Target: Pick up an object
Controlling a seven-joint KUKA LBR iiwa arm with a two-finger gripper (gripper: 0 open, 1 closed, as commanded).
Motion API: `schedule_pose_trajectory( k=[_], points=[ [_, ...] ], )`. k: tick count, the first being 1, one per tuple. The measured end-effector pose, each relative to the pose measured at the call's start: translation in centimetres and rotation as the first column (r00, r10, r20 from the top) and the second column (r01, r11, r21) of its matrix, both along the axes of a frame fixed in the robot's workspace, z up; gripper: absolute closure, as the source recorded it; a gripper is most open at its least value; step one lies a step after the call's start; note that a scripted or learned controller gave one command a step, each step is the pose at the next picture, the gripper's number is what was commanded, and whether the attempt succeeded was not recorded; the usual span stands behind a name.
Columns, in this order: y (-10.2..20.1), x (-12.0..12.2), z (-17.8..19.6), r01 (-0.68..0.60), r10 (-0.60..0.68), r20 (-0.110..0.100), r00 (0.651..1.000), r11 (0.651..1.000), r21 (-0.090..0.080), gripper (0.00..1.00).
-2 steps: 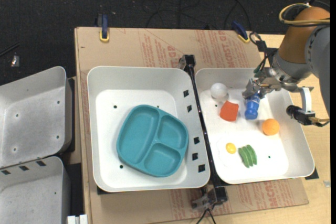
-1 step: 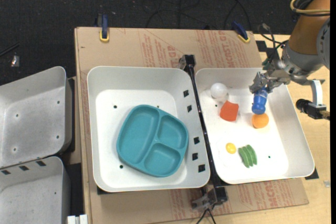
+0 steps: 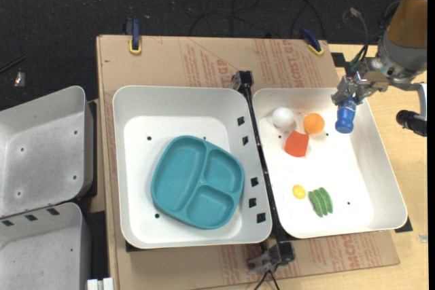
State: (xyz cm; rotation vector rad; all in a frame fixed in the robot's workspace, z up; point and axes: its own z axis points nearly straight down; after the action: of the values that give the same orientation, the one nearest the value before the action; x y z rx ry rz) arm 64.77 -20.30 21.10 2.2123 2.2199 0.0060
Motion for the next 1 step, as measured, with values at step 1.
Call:
schedule_pose_trajectory(
  k=[1],
  points=[
    [-0.01, 0.16, 5.44, 0.000, 0.000, 0.000, 1.000, 1.000, 0.000, 1.00]
  ],
)
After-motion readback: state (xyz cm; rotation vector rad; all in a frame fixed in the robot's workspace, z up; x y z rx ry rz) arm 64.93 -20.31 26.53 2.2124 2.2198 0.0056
